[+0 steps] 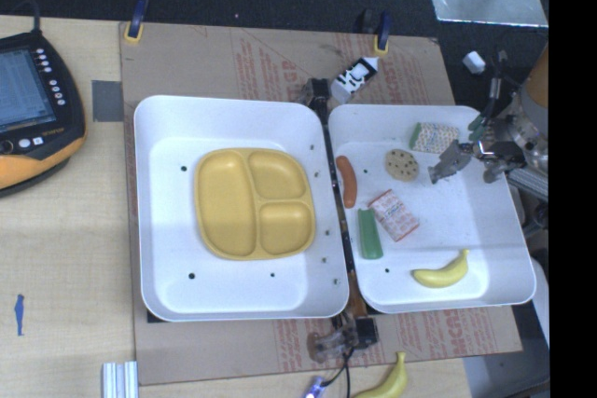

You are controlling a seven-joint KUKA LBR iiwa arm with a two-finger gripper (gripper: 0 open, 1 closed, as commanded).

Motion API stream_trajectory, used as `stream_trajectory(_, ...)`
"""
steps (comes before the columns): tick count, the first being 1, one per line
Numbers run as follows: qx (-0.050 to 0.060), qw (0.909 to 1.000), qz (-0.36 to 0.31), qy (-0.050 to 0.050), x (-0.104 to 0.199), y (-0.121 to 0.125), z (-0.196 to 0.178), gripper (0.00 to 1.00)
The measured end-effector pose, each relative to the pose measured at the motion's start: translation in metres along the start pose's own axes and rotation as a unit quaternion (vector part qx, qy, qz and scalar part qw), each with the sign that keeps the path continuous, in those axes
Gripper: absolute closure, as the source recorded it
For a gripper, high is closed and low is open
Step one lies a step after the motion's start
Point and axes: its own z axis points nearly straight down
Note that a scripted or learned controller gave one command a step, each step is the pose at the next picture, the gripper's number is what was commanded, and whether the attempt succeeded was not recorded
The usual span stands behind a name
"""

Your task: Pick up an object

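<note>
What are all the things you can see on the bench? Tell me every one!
White bins: two, side by side on the bench.
Divided plate: one, yellow, in the left bin.
Hot dog: one, orange-red, at the right bin's left edge.
Green block: one, below the hot dog.
Cookie: one, tan with dark chips, right bin.
Speckled packet: one, pale, at the right bin's top.
Red-patterned packet: one, in the right bin's middle.
Bananas: two, yellow; one in the right bin, one outside it on the bench.
Handheld controller: one, orange and black, far left.
Gripper: one, grey, over the right bin's top right.
</note>
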Motion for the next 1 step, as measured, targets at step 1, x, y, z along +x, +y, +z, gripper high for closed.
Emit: stream_trajectory(1,0.001,1.0,-0.001,-0.001,0.0407,0.0394,0.1023,0.0)
